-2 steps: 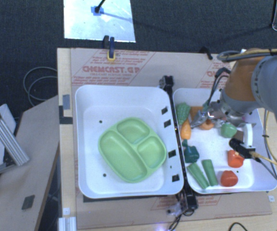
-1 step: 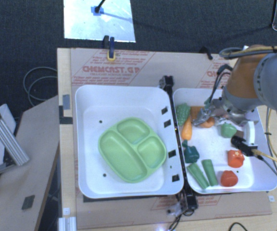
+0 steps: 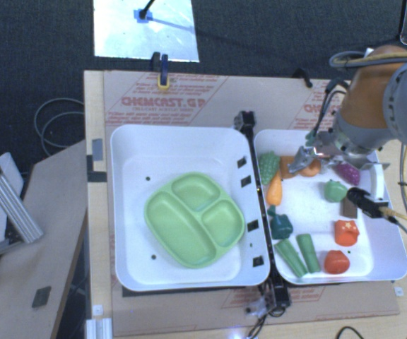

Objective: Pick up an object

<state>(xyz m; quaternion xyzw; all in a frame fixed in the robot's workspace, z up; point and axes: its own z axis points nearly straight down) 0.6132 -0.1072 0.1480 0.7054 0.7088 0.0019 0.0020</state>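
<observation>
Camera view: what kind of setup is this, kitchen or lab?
Likely a robot test bench in a lab, not a kitchen: two white bins sit on a paper-covered board, plastic toy food fills the right bin, and loose cables lie on dark carpet.

A: What carries it all?

B: A pale wood counter [image 3: 94,210]. A brown printed board [image 3: 189,101] lies flat on it, red lettering showing along its far part.

A: And on that board?

B: Two shallow white bins, side by side and touching along a black hinge. The left bin [image 3: 133,147] is the bigger; the right bin [image 3: 387,260] sits by the board's right edge.

A: Anything else?

B: A blue and yellow clamp [image 3: 162,73] grips the board's far edge. Small grey tags [image 3: 97,149] lie left of the left bin.
</observation>
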